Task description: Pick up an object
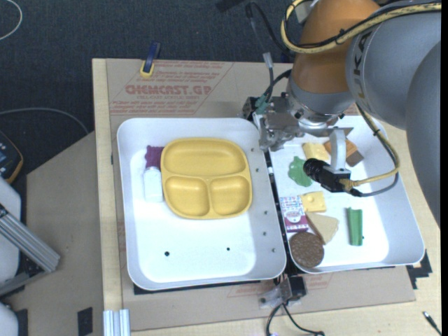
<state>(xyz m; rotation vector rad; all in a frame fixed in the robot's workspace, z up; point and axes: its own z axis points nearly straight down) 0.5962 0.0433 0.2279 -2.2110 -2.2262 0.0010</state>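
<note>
My gripper hangs over the top left corner of the right bin, close to the rim it shares with the left bin. Just below and right of it lie a green leafy toy and a yellow cheese piece. Further down the right bin are another yellow piece, a pink and white packet, a tan wedge, a brown round cookie and a green stick. The arm's wrist hides part of the bin's top.
In the left bin lies a yellow divided tray, with a purple item and a small white bottle at its left side. A black connector with a yellow cable hangs over the right bin. A brown piece sits near the arm.
</note>
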